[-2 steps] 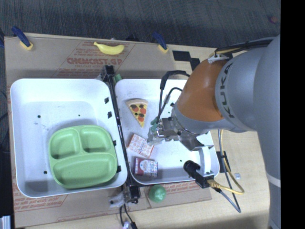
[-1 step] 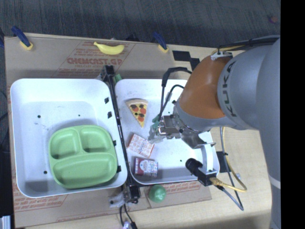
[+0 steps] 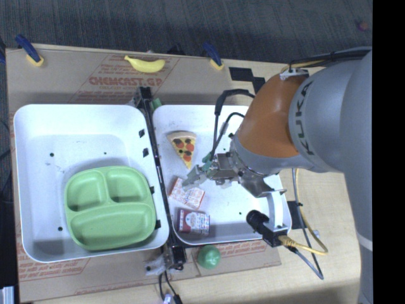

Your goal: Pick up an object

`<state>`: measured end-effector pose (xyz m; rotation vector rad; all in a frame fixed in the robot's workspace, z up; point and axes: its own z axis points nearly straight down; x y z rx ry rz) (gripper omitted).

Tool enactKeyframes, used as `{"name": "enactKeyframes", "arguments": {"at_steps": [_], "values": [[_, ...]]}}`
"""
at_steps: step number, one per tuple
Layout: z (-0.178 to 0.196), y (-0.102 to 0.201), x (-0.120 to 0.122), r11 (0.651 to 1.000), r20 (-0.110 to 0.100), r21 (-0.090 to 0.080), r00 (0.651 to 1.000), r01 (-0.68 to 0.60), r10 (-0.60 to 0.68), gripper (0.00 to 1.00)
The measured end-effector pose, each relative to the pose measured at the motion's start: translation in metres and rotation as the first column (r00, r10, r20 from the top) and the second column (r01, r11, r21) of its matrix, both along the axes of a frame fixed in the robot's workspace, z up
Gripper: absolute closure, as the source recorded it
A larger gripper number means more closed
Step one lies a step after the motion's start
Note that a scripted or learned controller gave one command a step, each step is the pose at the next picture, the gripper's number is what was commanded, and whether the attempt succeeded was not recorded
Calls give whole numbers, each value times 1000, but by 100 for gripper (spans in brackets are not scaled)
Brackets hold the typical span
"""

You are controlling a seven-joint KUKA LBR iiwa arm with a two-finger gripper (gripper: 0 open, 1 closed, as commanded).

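Grey arm with an orange band, reaching low into the right bin (image 3: 190,115). Gripper (image 3: 197,175) down near the bin floor. Open or shut? Can't tell from up here, and can't see anything held in it.

Just below the gripper and a bit to the left, very close, maybe touching: a flat red and white packet (image 3: 188,196). Lower down past that packet: a small dark red box (image 3: 193,221), close to the bin's near wall. Above the gripper and a little left, apart from it: a toy pizza slice (image 3: 183,147), pointy end down.

Far to the left of the gripper, in the left bin (image 3: 63,128): a green tray (image 3: 111,206) with three parts. Well below the gripper, outside the bins: a green ball (image 3: 208,256). Way up above, on the cardboard: a yellow banana (image 3: 145,63).
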<state>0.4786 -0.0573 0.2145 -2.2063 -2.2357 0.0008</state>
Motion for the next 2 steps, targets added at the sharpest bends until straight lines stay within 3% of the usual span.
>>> {"name": "enactKeyframes", "arguments": {"at_steps": [2], "values": [[0,0,0,1000,0,0,1000,0,0,0]]}}
